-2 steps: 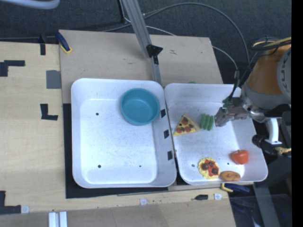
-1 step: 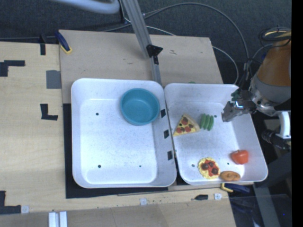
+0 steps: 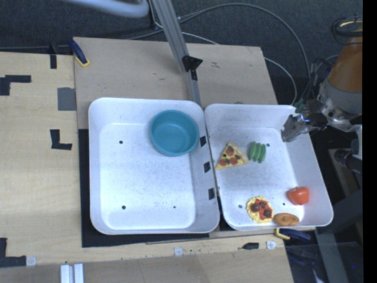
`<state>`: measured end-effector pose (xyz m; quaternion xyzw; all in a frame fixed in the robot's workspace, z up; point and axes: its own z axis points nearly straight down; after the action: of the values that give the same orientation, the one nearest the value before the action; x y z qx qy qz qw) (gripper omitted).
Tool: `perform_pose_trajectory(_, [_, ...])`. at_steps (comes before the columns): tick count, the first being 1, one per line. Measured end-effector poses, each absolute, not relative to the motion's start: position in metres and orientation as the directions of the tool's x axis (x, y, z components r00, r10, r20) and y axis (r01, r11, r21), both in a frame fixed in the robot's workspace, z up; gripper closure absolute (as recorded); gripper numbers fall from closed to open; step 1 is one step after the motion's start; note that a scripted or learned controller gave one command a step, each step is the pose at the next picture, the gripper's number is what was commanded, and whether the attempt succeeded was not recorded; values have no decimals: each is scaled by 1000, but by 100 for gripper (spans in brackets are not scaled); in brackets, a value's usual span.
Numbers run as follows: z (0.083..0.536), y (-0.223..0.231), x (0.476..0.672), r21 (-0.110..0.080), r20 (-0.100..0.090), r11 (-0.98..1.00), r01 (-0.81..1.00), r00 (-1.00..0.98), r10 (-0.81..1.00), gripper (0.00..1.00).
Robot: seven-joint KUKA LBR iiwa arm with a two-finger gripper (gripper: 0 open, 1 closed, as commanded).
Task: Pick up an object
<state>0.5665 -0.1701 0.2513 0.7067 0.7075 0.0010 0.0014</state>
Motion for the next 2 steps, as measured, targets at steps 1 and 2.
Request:
perform_pose_trajectory(1, [238,-119,574,-1,1,4,1000,-4,1000,100])
perform_pose_trajectory(2, [245,-71,583,0,1,4,1000,-4,1000,100])
